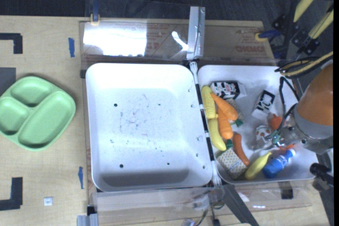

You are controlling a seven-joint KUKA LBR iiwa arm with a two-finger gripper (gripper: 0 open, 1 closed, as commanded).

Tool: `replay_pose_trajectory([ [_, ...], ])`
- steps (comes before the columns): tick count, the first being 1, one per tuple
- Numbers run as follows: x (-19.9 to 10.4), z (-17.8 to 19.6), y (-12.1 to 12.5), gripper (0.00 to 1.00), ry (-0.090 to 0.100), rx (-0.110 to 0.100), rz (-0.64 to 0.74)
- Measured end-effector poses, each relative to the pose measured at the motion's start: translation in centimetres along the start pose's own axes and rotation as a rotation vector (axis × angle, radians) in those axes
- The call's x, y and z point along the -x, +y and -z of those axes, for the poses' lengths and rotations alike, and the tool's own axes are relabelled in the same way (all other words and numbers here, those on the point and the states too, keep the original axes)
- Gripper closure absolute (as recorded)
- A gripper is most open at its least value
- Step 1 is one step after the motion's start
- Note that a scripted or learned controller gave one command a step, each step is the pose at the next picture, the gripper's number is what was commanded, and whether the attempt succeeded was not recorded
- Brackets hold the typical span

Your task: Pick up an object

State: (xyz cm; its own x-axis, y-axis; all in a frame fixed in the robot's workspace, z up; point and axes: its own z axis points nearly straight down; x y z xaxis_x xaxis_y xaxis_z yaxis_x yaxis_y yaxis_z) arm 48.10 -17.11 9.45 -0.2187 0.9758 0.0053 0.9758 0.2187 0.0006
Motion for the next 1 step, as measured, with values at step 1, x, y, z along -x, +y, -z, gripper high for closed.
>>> replay_pose_trajectory([
  [1,-3.14,10.47,8.39,1.0,-0.004,-0.004,0.055],
])
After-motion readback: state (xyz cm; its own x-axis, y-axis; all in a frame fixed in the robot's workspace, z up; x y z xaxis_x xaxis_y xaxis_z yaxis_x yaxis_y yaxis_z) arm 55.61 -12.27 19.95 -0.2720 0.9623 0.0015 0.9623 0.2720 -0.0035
